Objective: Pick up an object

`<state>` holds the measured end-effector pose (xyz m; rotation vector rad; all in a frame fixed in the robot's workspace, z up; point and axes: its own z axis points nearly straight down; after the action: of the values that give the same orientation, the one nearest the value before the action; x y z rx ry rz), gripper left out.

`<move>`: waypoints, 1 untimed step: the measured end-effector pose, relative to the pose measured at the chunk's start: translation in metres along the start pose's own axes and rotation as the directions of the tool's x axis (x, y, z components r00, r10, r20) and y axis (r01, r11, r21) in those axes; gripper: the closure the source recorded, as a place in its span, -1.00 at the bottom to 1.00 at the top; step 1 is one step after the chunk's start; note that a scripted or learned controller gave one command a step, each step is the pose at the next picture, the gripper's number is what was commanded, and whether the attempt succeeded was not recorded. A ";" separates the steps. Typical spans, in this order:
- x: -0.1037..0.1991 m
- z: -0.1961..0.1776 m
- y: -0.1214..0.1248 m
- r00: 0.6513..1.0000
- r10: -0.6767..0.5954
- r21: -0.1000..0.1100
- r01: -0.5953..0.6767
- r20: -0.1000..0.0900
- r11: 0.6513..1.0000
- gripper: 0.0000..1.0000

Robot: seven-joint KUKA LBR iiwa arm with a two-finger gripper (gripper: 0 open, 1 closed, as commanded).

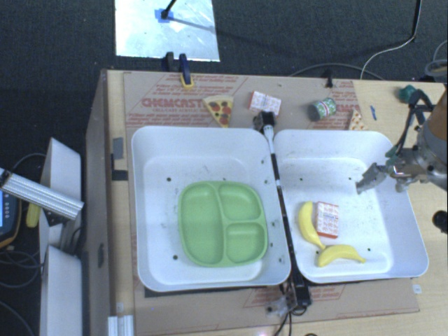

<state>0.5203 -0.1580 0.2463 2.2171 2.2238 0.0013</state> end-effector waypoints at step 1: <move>0.070 0.157 0.035 1.000 0.000 0.003 0.000 -0.001 1.000 -1.00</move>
<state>0.5554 -0.0876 0.0895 2.2194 2.2262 -0.0012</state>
